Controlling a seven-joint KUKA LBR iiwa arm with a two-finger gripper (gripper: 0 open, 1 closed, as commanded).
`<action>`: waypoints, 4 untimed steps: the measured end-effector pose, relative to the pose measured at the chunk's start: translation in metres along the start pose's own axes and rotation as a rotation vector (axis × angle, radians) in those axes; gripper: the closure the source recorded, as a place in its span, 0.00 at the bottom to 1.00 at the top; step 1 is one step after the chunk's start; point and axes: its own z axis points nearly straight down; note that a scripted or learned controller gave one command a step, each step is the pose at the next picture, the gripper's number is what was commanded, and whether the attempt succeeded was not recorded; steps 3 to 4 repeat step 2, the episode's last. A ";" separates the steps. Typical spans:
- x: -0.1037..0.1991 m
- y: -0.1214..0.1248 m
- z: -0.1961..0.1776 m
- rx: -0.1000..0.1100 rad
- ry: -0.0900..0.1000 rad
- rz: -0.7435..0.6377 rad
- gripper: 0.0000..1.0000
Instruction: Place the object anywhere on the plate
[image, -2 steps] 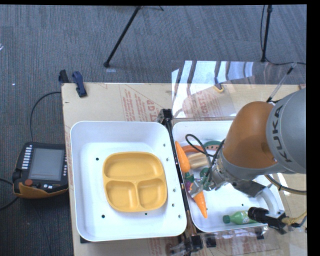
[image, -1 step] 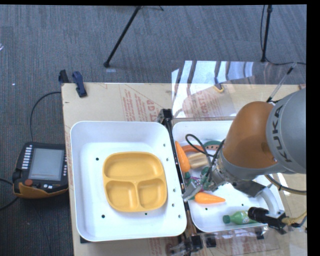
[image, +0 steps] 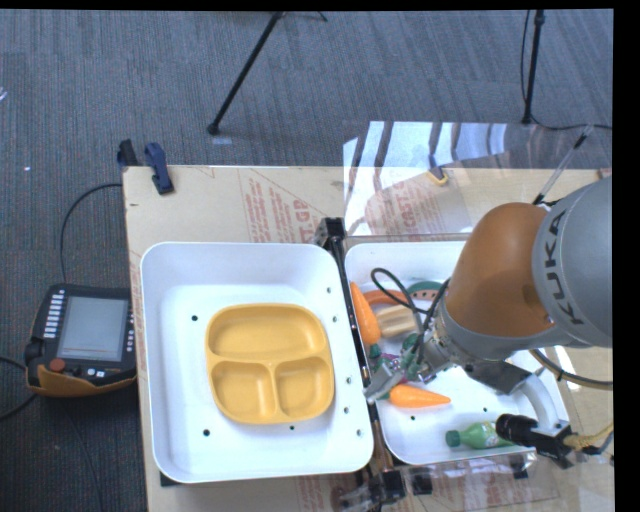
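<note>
Looking down, I see the gripper (image: 400, 368) low in the right bin (image: 520, 440), among the toys by a carrot (image: 420, 398); I cannot tell its grip. My yellow plate (image: 270, 362) sits in the left bin (image: 170, 300).

- Scene was bright and evenly lit from overhead; no deep shadows.
- Left bin (image: 165, 300) read near-white, w/ soft shadow only along its inner walls.
- Yellow plate (image: 268, 360) showed mild sheen, no blown highlights.
- Strong glare streaks lay on the clear sheet (image: 420, 160) at the bench's far right corner.
- Focus was sharp across the bench; floor (image: 100, 90) slightly grainy.
- Arm (image: 540, 280) cast a faint shadow into the right bin (image: 440, 440).
</note>
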 end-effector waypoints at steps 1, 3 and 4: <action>0.000 0.000 0.000 0.000 0.000 0.000 0.00; 0.000 0.000 0.000 0.000 0.000 0.000 0.00; 0.000 0.000 0.000 0.000 0.000 0.000 0.00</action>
